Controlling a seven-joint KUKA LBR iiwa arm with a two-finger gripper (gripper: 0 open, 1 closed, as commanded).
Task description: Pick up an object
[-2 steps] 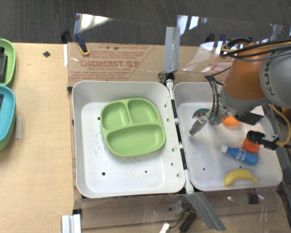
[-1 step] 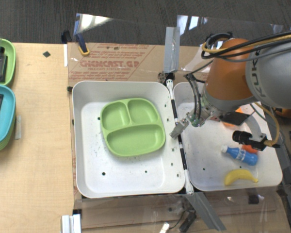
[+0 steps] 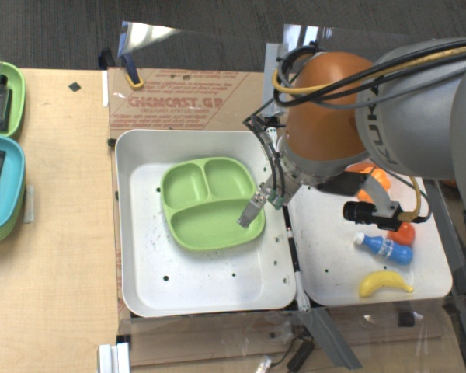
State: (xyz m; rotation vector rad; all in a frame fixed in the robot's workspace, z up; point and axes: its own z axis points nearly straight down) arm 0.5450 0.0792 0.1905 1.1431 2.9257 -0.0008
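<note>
A green divided plate lies in the left white bin. My gripper hangs over the plate's right rim, reaching down from the orange-banded wrist that sits above the wall between the bins. Nothing shows in the gripper. In the right bin lie a yellow banana, a blue and white bottle and an orange object partly hidden by the arm.
A cardboard sheet lies behind the left bin. Stacked green and blue trays sit at the bench's far left edge. A black part of the arm hangs over the right bin.
</note>
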